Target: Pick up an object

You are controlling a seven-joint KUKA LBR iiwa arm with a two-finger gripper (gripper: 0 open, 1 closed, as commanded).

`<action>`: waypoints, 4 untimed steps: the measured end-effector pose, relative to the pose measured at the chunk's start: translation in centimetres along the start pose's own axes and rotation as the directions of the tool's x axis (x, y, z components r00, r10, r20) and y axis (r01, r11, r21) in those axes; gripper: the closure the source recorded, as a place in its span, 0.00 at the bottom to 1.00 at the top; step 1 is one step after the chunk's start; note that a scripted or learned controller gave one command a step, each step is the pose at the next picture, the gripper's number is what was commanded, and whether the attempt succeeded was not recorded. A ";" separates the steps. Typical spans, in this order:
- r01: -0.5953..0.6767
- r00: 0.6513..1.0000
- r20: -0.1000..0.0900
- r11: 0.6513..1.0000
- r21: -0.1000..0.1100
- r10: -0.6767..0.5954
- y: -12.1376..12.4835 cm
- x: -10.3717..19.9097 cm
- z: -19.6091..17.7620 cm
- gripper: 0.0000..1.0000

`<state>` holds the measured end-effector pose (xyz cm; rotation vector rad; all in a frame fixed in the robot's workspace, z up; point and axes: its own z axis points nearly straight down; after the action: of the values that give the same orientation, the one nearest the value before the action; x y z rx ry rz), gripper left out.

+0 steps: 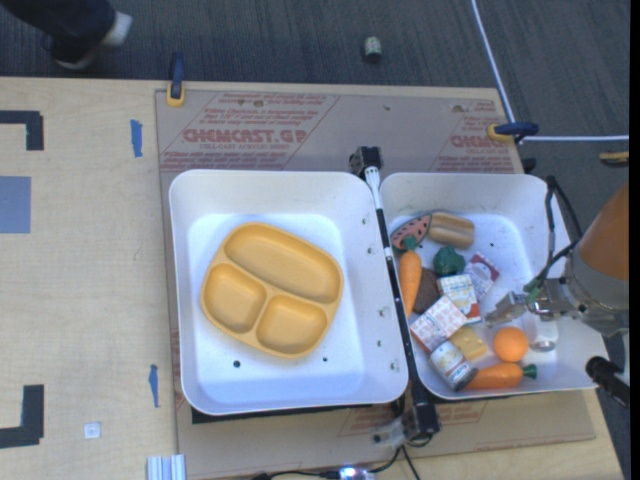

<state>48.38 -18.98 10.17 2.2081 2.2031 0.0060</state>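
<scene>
Nothing looks lifted yet; the gripper (512, 306) sits low in the right bin (530, 196), just above the orange (510, 344), and I cannot tell how it is set or whether it has anything. Nearest long item, by my judgement the likeliest target, is the lower carrot (495, 376); it lies near the front wall, long axis almost left-right, green top pointing right.

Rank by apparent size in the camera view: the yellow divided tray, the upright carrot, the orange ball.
1. yellow divided tray, clearly largest
2. upright carrot
3. orange ball, smallest; all lie at similar depth, so the order looks reliable.
</scene>
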 end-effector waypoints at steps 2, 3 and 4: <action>0.000 1.000 0.004 1.000 -0.008 0.000 0.3 -0.7 -0.4 1.00; 0.002 1.000 0.003 1.000 -0.009 -0.002 0.5 -1.1 -0.2 1.00; 0.008 1.000 -0.007 1.000 -0.025 -0.008 1.0 6.5 -0.1 1.00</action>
<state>49.41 -12.49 10.20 2.1902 2.2026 0.0421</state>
